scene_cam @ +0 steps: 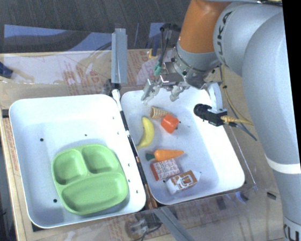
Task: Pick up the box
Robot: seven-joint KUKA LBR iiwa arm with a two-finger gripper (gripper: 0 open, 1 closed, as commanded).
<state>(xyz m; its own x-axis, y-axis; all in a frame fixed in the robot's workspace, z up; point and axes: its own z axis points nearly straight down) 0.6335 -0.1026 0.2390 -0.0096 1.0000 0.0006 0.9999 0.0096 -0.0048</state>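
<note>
The gripper (161,89) is hanging over the upper edge of the right bin (219,158), right of centre in the frame; its two fingers are standing apart with nothing between them. The box (164,169) is lying low in that bin, just above a small carton (183,181) and below a carrot (167,154). A banana (147,132) is lying nearby. A green divided plate (89,179) is sitting in the left bin (28,136).

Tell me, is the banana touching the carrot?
Apart. The camera view shows white bin floor between the banana and the carrot.
</note>
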